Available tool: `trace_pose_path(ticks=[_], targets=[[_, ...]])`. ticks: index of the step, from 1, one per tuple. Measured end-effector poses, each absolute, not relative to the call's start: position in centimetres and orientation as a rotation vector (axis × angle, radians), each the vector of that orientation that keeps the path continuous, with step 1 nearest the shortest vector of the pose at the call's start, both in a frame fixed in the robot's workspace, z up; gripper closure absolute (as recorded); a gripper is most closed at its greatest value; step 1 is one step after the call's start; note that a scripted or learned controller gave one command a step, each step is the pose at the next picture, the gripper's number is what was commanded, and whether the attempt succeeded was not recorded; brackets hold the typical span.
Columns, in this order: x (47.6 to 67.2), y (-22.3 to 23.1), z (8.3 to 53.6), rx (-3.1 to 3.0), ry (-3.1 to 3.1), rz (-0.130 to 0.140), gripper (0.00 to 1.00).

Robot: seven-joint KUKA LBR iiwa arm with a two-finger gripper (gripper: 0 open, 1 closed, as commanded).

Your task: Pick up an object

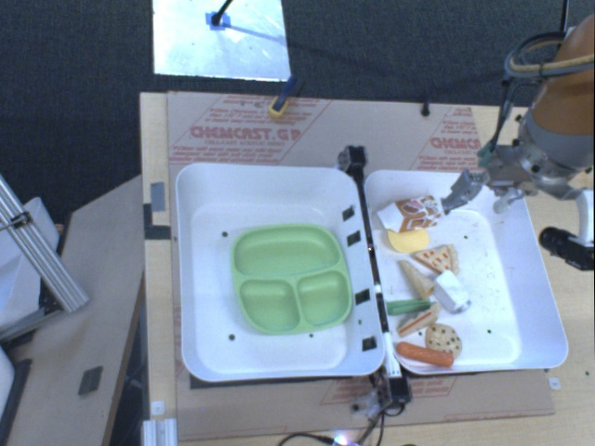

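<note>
The right bin holds several toy foods along its left side: a brown-and-white carton, a yellow cheese piece, a pizza slice, a white block, a green bean, a cookie and a carrot. My gripper hangs over the bin's upper part, just right of the carton. Its two fingers are spread apart with nothing between them. The left fingertip is close to the carton's right edge.
The left bin holds a green divided tray. A black divider runs between the bins. A shiny metal sheet lies beyond the bench, and a yellow clip sits at the board's far edge.
</note>
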State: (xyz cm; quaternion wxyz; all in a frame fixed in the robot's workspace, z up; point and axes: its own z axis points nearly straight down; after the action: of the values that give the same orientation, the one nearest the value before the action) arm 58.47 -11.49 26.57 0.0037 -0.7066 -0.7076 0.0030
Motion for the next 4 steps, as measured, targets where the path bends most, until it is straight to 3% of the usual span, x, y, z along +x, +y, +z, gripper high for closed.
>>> trace_pose_path(ticks=[1,4], targets=[[58.7,-11.5,27.2,-2.219,-2.226,-0.001,0.00],[58.0,-12.2,12.5,-2.219,-2.221,0.002,0.00]])
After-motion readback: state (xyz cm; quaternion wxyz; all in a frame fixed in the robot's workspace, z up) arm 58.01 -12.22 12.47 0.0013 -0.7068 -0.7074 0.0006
